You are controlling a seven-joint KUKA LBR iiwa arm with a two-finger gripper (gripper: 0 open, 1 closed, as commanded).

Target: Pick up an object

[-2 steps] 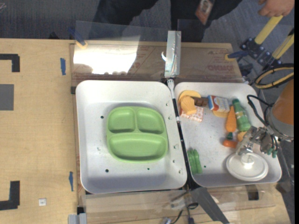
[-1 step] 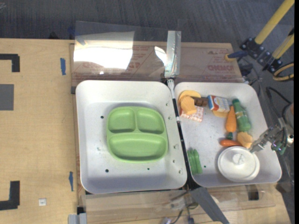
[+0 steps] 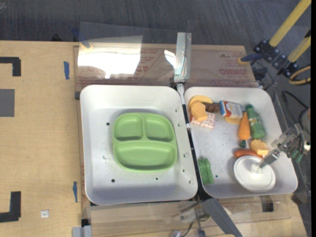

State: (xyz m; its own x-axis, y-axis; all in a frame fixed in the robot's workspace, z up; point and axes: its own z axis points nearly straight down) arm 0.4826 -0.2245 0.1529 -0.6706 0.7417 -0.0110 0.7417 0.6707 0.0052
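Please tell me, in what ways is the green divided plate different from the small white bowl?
The green divided plate is green, rounded-rectangular, and has three compartments; the white bowl is white, round and undivided. The plate is clearly larger than the bowl. The plate lies in the left bin, with no arm near it, while the bowl lies in the right bin among small toy foods, with the gripper over it. Both sit upright.

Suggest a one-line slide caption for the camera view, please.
Gripper reaches over a white bowl in the toy-filled right bin; green tray sits left.
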